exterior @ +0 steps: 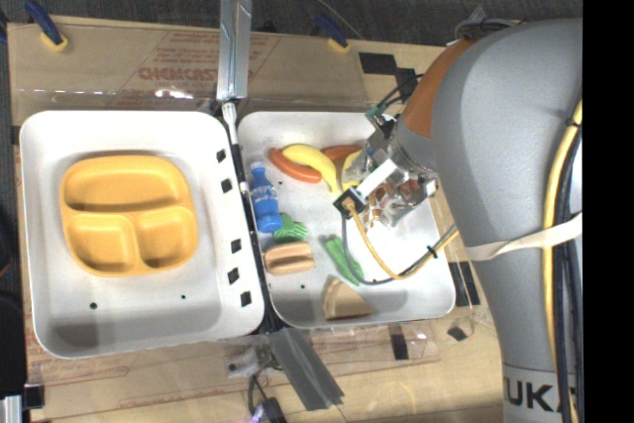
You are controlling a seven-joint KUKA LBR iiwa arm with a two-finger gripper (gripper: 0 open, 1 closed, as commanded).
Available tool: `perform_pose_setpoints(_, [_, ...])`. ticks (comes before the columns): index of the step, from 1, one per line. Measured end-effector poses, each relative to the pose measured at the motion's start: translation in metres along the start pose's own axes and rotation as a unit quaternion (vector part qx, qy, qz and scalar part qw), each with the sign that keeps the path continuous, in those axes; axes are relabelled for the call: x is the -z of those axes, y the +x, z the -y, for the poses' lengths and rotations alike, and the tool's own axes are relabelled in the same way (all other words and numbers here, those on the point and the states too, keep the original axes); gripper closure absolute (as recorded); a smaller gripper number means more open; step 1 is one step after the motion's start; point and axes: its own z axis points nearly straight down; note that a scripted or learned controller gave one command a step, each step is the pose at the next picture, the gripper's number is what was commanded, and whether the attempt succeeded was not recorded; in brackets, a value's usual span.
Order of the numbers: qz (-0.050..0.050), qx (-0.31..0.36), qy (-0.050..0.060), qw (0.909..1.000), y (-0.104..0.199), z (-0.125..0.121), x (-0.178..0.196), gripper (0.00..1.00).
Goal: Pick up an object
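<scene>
The right bin [416, 297] holds several toy foods. A yellow banana [309, 159] lies near its back with a red-orange piece [297, 171] under it and a brown-red piece [342, 154] beside it. A blue bottle [264, 200] stands by the left wall, above a green piece [290, 232] and a hot dog bun [289, 259]. A green pod [343, 261] and a tan wedge [344, 300] lie toward the front. My gripper [374, 198] hangs over the bin's right half, just right of the banana, its tips hidden among cables and housing.
The left bin [50, 312] holds a yellow divided tray [129, 211]. A metal divider bar [234, 50] rises between the bins at the back. My grey arm [505, 144] covers the right bin's right edge. A yellow cable [391, 267] loops over the bin floor.
</scene>
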Motion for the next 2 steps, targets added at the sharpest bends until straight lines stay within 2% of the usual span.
perform_pose_setpoints(1, [0.0,-0.144,0.004,0.9896,0.007,-0.028,0.01,0.0])
perform_pose_setpoints(2, [0.001,-0.129,0.0,0.9917,0.068,0.012,0.007,0.0])
